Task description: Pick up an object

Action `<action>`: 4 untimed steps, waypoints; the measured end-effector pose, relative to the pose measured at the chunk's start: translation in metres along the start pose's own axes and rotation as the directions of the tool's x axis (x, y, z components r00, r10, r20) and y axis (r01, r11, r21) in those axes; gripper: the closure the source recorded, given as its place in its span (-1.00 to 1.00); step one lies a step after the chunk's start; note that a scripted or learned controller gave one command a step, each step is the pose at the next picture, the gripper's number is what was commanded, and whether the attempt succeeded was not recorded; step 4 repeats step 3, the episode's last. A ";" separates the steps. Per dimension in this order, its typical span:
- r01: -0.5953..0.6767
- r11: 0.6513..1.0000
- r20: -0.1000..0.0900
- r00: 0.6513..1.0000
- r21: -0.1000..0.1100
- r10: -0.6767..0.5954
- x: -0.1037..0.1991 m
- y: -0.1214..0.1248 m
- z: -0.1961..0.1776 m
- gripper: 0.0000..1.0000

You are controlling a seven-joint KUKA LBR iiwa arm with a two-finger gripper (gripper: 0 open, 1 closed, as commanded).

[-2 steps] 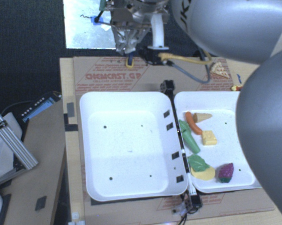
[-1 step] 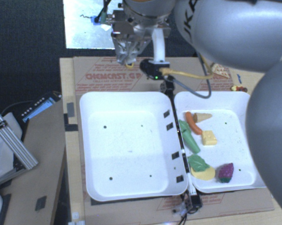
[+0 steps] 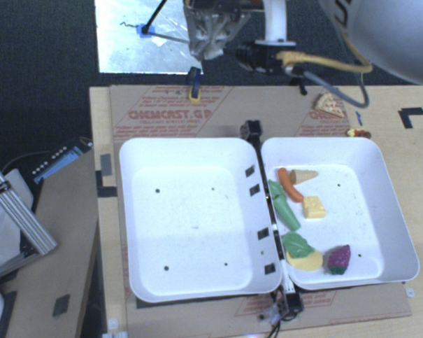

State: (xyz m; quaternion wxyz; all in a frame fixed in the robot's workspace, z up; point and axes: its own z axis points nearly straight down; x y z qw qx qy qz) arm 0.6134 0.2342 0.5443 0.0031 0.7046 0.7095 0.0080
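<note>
Approach step: the two-finger gripper (image 3: 205, 51) hangs at the far edge, grip state indiscernible. Candidate orange plastic carrot (image 3: 291, 185) lies in the right white bin (image 3: 389, 192); descent required.

We see six small toy food pieces, all lying in the right bin (image 3: 380, 192), gathered toward its left wall. An orange carrot (image 3: 290, 184) lies slanted near the far end, and just beside it, touching or nearly so, a tan cone-shaped piece (image 3: 304, 175) points to our right. Below the carrot sits a pale yellow block (image 3: 313, 207) like a cheese cube. A long green pod-shaped piece (image 3: 283, 208) runs along the wall. Nearer us, a green leafy piece (image 3: 297, 244) overlaps a flat yellow disc (image 3: 306, 261). Just to the right of the disc rests a dark purple, knobbly piece (image 3: 339, 258), apart from the block.
</note>
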 end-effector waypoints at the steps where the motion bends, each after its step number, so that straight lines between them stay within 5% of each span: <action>1: -0.006 1.000 0.010 1.000 0.024 0.006 -0.001 -0.021 0.103 1.00; 2: -0.008 1.000 0.007 1.000 0.012 0.007 -0.002 0.047 0.097 1.00; 4: -0.006 1.000 0.007 1.000 0.013 0.006 -0.001 0.054 0.095 1.00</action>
